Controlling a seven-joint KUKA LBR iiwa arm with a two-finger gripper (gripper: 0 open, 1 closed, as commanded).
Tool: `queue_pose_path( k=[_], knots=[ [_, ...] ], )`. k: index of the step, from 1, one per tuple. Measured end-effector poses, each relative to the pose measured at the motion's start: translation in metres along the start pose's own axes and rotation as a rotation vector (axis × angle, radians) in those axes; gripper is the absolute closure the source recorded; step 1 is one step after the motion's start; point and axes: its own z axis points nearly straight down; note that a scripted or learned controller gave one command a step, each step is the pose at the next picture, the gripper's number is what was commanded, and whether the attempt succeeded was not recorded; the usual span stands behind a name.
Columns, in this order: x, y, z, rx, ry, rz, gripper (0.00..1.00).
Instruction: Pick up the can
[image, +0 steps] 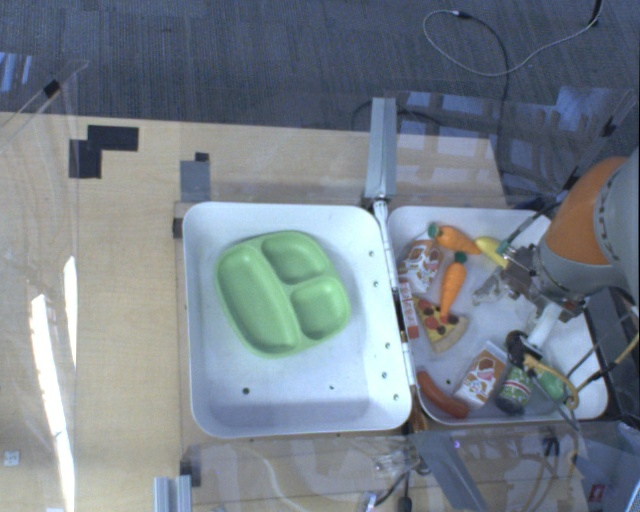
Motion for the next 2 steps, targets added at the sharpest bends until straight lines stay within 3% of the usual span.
queue_pose_path(
  k=[1, 2],
  knots=[
    [0.047, 0.01, -0.108, 0.007, -0.002, -0.326, 0.0],
    [0.065, -0.034, -0.014, 0.006, 0.0, -0.483, 0.0]
  ],
)
